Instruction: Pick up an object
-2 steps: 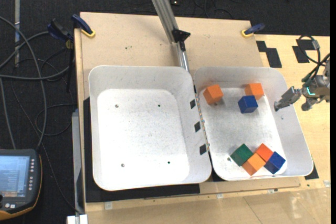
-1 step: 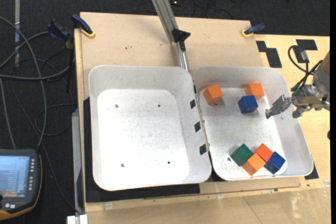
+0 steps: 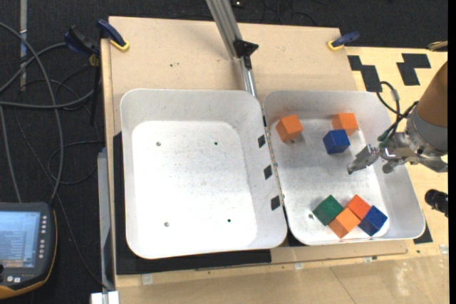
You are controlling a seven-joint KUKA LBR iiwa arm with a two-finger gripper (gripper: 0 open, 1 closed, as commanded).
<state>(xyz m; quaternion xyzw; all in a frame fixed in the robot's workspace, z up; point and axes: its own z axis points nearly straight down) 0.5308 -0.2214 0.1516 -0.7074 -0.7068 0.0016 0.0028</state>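
The right bin holds several cubes. An orange cube lies near its left wall. A second orange cube and a blue cube sit towards the back. At the front, a green cube, two orange cubes and a blue cube are packed together. My gripper hangs over the bin's right side, right of the back blue cube and above the front cluster. It is open, with nothing between its fingers.
The left bin sits beside the right one on the wooden bench. A slanted metal pole comes down to the back of the seam between the bins. Clamps grip the bench's back corners.
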